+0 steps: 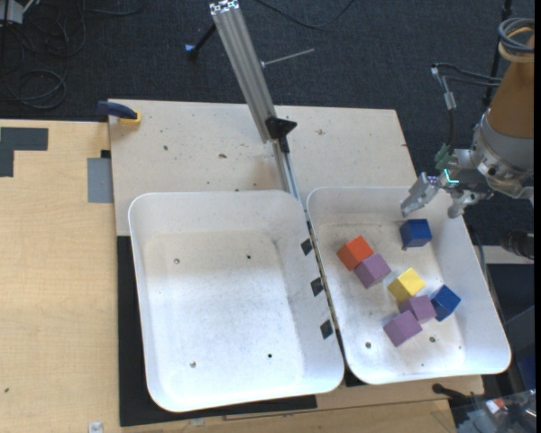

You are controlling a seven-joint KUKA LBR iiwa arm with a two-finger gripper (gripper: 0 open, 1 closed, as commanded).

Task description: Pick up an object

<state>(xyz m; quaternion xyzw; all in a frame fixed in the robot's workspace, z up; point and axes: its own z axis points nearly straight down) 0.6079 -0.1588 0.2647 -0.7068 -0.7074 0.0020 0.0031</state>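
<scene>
From my remote seat: the grey two-finger gripper (pixel 435 201) hangs over the far right part of the right-hand shallow white bin (pixel 487 354), at the end of the grey arm with its orange band (pixel 514 84) coming in from the right. Its two fingers are spread apart, nothing between them. The left finger (pixel 418 194) points down toward the dark blue cube (pixel 416 233), which sits on the bin floor just below and between the fingertips; I cannot tell whether anything touches it.

Remaining blocks, all in the right bin:
- orange cube (pixel 353 251), near the bin's middle, touching the light purple cube (pixel 372 270) at its lower right.
- yellow cube (pixel 406 284), further toward the near side.
- small purple block (pixel 422 308), pressed against the yellow one, with a second blue cube (pixel 445 301) just beside it on the right.
- larger purple cube (pixel 402 327), nearest of the cluster.

The left-hand shallow white bin (pixel 162 368) sits alongside, the two rims meeting at a divider with black clips (pixel 314 285). A slanted aluminium extrusion post (pixel 243 61) rises behind the bins from the pale speckled bench board (pixel 189 147).
</scene>
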